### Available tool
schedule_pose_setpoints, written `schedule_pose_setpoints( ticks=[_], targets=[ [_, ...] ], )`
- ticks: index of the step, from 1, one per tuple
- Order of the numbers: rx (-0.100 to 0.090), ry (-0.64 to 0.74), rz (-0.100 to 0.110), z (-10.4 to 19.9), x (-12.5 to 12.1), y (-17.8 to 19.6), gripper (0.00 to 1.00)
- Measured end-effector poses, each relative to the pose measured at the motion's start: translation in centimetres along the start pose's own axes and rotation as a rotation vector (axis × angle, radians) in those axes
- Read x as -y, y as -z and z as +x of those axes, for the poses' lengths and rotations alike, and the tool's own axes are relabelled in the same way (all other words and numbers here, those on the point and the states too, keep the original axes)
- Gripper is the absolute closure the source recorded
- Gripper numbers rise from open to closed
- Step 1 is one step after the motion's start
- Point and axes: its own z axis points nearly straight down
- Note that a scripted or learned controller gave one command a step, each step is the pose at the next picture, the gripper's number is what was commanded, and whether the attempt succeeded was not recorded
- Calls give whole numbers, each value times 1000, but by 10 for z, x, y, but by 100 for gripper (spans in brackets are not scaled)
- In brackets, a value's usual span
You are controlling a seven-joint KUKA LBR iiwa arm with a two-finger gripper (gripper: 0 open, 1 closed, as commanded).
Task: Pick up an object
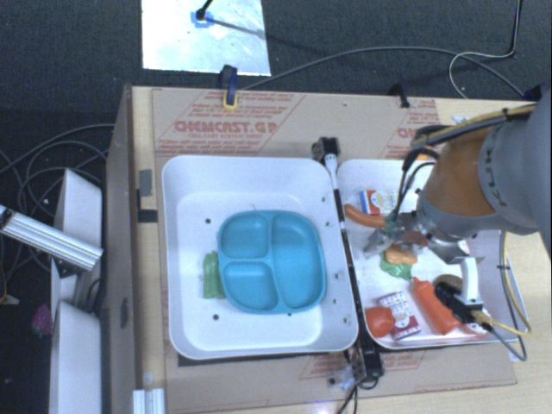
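Observation:
My gripper (385,236) hangs low in the right bin (362,172), just left of an orange and green toy piece (398,261). An orange carrot-like piece (364,216) lies just above and left of the gripper. A white packet with red and blue print (376,200) sits at the bin's back. Near the front lie a red and white packet (398,309), a half round orange piece (379,322) and a long orange-red piece (431,304). The arm covers the bin's right part.
The left bin (194,179) holds a blue divided plate (272,259) with a green piece (211,275) at its left edge. A black bar (339,205) runs between the bins. Cables lie on the bench's right side.

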Motion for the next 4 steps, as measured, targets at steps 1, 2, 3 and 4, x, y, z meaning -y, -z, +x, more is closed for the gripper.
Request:
schedule_pose_setpoints(
  ticks=[1,2,3,4],
  targets=[
    [-1,-1,2,-9,9,-11,0],
    [0,-1,-2,-9,7,1,100],
    [-2,0,7,48,-22,87,100],
    [0,-2,8,-16,-22,65,100]
  ],
)
